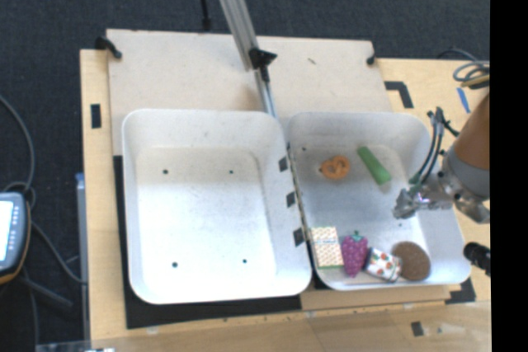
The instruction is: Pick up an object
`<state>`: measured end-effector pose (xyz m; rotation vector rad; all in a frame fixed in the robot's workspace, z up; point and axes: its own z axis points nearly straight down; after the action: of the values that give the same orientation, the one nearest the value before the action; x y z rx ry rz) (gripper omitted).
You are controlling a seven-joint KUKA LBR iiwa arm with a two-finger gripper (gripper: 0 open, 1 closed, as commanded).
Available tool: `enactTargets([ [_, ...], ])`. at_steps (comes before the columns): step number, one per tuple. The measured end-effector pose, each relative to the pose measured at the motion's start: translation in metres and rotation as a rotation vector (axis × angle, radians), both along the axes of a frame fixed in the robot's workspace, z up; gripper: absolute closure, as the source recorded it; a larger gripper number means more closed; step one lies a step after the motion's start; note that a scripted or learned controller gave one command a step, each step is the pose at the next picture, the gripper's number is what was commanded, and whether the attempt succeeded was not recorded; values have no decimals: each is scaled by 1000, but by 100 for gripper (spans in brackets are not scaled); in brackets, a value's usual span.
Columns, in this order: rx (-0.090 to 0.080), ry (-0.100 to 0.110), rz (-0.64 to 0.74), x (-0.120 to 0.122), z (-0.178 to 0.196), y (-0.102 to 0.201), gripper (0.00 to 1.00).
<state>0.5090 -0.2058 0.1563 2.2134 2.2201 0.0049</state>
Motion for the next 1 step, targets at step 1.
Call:
enactTargets([
  [1, -1, -2, 1, -1, 57, 8, 100],
])
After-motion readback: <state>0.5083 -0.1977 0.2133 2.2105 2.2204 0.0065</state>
